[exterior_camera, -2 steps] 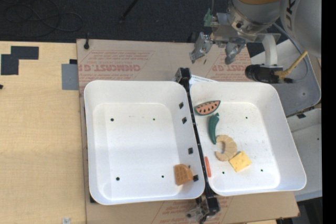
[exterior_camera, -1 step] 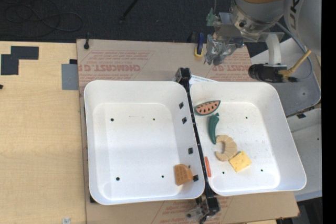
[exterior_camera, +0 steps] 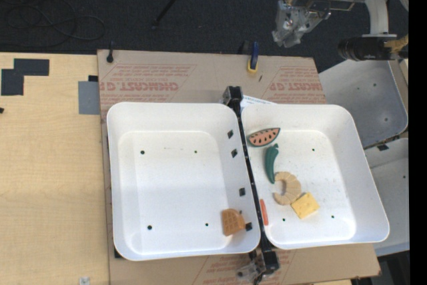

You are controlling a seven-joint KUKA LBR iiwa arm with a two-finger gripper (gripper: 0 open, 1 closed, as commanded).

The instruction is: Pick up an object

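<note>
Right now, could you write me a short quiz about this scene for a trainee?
1. True or false: the waffle lies in the left bin.
2. Which lies nearest the right bin's front edge?
A. watermelon slice
B. green pepper
C. cheese
3. Fill in: the gripper hangs above the dark floor, beyond the bins' ____ edge.

Key: 1 true; 2 C; 3 far.

Fixed cam above bench, slanted down on both bins.
</note>
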